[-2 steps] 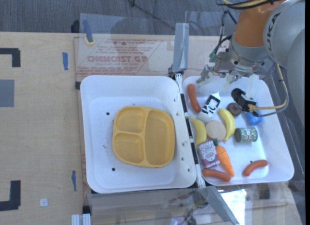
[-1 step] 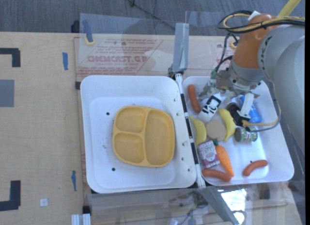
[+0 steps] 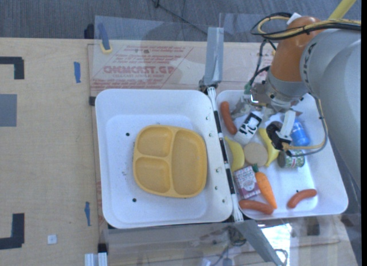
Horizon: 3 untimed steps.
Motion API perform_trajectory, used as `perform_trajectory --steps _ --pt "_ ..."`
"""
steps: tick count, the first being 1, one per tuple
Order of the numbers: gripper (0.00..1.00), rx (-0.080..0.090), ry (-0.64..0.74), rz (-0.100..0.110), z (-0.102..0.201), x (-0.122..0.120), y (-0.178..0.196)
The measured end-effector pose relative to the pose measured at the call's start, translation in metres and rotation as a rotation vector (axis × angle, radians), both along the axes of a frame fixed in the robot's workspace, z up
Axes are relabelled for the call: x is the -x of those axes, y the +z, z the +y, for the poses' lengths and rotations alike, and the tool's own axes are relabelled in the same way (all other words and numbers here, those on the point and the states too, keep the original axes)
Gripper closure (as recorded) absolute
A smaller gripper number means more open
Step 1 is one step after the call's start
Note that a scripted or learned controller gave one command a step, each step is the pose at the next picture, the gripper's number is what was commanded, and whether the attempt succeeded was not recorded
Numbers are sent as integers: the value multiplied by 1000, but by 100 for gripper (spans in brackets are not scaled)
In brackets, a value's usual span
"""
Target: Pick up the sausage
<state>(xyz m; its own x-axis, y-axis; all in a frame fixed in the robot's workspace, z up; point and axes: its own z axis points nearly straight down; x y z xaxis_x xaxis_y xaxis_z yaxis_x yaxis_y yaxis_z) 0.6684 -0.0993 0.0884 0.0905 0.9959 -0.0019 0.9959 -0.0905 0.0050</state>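
Three reddish sausages lie in the right bin (image 3: 330,202). One sausage (image 3: 228,117) rests along the bin's left wall near the back, a second sausage (image 3: 301,198) sits at the front right, and a third sausage (image 3: 256,206) lies at the front left beside an orange carrot (image 3: 265,188). My gripper (image 3: 254,105) hangs low over the back of this bin, under the orange wrist band (image 3: 292,58). It is just right of the back sausage and above a white and black item (image 3: 249,126). Nothing shows held in it.
The left bin (image 3: 109,116) holds a yellow divided plate (image 3: 171,160). Crowding the right bin are a banana (image 3: 268,145), a yellow fruit (image 3: 235,151), a tan round piece (image 3: 256,155), a blue bottle (image 3: 300,133), a green can (image 3: 291,160) and a maroon packet (image 3: 246,180).
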Motion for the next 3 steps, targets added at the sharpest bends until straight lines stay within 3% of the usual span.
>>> perform_trajectory --steps 1,2,3 --pt "0 -1 -186 0 6 0 0" --pt "0 -8 -465 23 5 3 -1" --pt "0 -6 -569 27 7 5 -1"
